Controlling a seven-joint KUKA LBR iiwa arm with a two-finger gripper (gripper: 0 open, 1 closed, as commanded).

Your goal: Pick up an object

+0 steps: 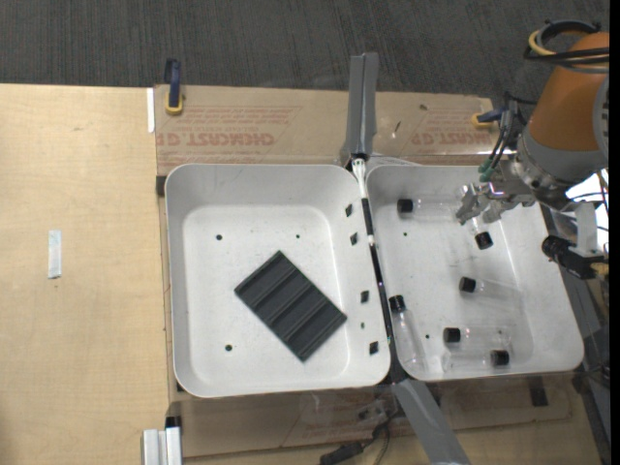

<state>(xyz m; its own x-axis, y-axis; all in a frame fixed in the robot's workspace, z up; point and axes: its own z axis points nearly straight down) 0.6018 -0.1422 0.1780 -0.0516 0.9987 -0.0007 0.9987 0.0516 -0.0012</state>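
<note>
Floor: dark grey carpet runs along the far side of the scene.
Desk (77, 260): pale wood, with brown cardboard (291, 129) under the bins' far edge, held by a small blue clamp (172, 77).
Left bin (189, 211): shallow and white; it carries the one large item.
Right bin (542, 347): same white shell, touching the left bin along a central seam.
Arm (567, 105): grey with an orange band, above the right bin's far right corner.
Ribbed slab (290, 304): dark grey and flat, lying diagonally in the middle of the left bin, well apart from the arm. It looks rigid, light and low. A grip across its short width should hold best; the grooves may help against slipping, though the thin edge leaves little to catch.
Hand (480, 206): hangs over the far part of the right bin with nothing visibly in it; how far open it is cannot be told.
Small black pieces (467, 285): several lie scattered in the right bin, probably hard, light and easily nudged aside.
</note>
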